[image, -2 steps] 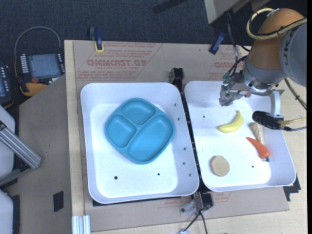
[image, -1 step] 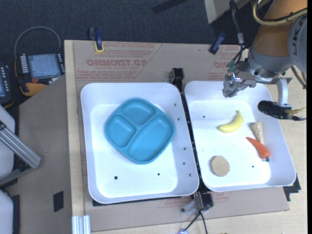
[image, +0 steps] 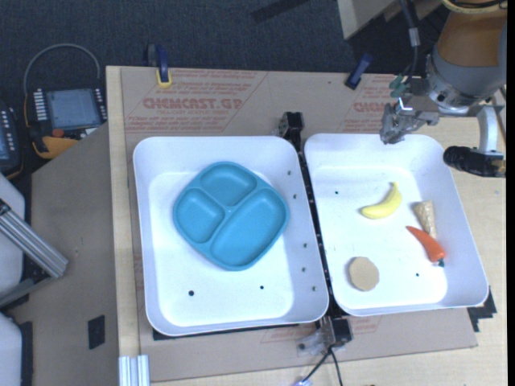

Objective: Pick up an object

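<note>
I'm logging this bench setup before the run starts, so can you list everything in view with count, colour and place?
Bins: two, white, side by side on the bench; left bin, right bin.
Divided plate: one, blue, three compartments, middle of the left bin.
Banana: one, yellow, upper middle of the right bin.
Round cookie: one, tan, lower part of the right bin.
Carrot: one, orange, right side of the right bin.
Tan wedge: one, beige, just above the carrot; what it is cannot be told.
Clamps: two, blue, on the board's far edge.
Handheld screen unit: one, dark, far left.
Arm: one, grey with orange band, upper right.
Gripper: one, above the right bin's far edge.
</note>
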